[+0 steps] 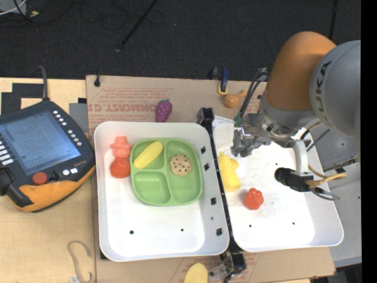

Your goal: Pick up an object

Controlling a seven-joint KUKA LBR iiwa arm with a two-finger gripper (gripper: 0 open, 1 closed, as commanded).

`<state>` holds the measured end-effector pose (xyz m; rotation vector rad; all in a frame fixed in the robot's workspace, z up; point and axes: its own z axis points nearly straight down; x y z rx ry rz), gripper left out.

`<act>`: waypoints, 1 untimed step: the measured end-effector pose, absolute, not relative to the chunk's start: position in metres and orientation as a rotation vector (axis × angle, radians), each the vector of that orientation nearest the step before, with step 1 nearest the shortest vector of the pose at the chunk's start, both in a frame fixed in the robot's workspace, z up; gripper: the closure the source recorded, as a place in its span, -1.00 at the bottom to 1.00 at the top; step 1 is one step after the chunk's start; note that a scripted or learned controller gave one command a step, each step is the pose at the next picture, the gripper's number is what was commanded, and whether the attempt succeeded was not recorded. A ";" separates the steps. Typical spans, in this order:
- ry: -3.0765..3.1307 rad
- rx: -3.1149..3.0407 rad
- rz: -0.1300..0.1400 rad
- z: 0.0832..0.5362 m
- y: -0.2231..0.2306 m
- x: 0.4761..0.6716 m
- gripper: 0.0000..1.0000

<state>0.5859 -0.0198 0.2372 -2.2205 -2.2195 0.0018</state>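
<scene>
Jaws (240,148) above two bins (118,229).

- Even, fairly bright overhead light; the two shallow white plastic bins (159,240) read clean, near-white, without blown-out glare.
- Soft, short shadows lie under the divided green plastic tray (154,192).
- The dark floor beyond the bench stays dim and murky.
- Slightly soft, grainy focus overall; small details smear.
- The rounded orange arm band (294,69) carries a gentle sheen.

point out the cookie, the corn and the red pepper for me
cookie (180,165), camera view, middle of its top face
corn (147,154), camera view, middle of the cob
red pepper (254,199), camera view, centre of its body
</scene>
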 end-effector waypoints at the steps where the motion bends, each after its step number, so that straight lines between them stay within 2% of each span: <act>1: -2.219 -2.220 0.004 0.236 -0.018 0.583 1.00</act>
